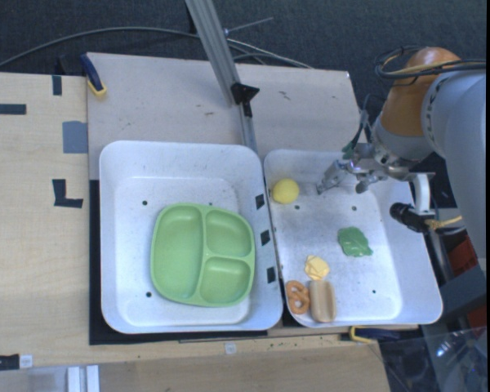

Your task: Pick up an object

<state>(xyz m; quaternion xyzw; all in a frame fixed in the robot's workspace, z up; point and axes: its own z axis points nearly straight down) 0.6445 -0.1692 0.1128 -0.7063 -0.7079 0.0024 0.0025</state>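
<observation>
Where fingers (340, 182) hover, round yellow ball (285, 191)

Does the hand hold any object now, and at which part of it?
Nothing is held. The hand hangs open above the right bin, apart from the yellow ball.

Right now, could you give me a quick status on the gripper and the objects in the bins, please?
Gripper open, holding nothing, over right bin far end. Yellow ball nearest, untouched. Green piece, pretzel nearer front. Nothing blocking.
</observation>
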